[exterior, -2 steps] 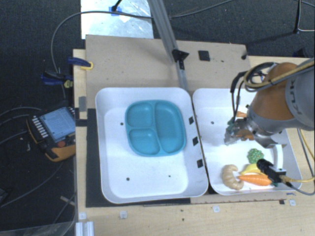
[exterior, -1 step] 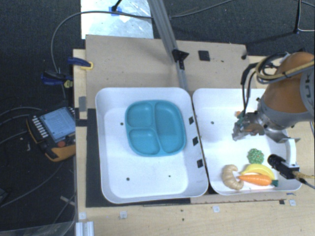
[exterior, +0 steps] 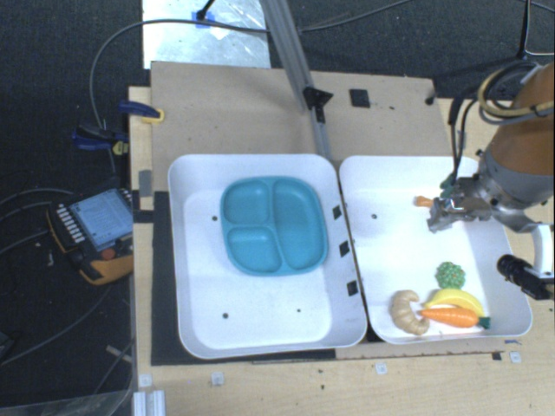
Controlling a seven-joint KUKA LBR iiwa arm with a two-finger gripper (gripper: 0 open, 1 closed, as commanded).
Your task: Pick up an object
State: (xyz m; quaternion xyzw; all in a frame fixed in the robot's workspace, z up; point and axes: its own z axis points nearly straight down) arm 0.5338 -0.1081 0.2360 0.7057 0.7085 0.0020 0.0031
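Toys crowd the right bin's [exterior: 381, 258] near corner: croissant [exterior: 408, 311], carrot [exterior: 451, 317], banana [exterior: 457, 300] and broccoli [exterior: 449, 275], all touching or nearly so, well apart from the jaws [exterior: 440, 215] farther back. A clean pick likely means descending on the broccoli, the least hemmed in. Whether the jaws are parted or clenched I cannot tell, and the small orange bit [exterior: 421, 201] beside them is unclear.

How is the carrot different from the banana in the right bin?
The carrot is orange with a green end, while the banana is yellow. The carrot lies straight, nearer the bin's front edge; the banana is curved and lies just behind it. Both are in the front corner of the right bin, close against each other, beside the broccoli and the croissant.
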